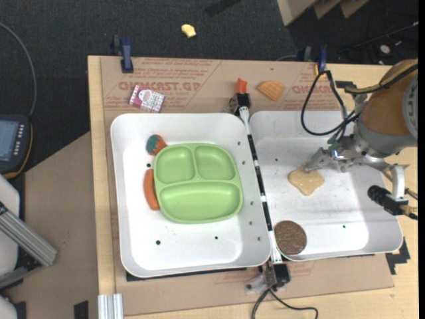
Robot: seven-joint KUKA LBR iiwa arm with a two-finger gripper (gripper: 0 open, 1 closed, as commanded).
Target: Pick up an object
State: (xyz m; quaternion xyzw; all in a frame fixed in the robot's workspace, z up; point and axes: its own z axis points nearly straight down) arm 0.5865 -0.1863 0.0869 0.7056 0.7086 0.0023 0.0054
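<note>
In the right bin (pixel 372 244) a flat beige toast-shaped piece (pixel 306 181) lies near the middle. A round brown cookie (pixel 290 236) rests at that bin's front left corner. My gripper (pixel 323 163) reaches in from the right and hangs right over the beige piece's upper right edge; whether it touches the piece is unclear. The left bin (pixel 192 251) holds a green divided plate (pixel 197 183), an orange carrot-like stick (pixel 151 189) against the plate's left side, and a small red and green item (pixel 155 143) at the plate's back left corner.
On the bench behind the bins lie a pink and white packet (pixel 146 98), a small orange block (pixel 240 85) and an orange cracker (pixel 271 89). A black cable (pixel 312 105) loops above the right bin's back. A clamp rail (pixel 255 178) divides the two bins.
</note>
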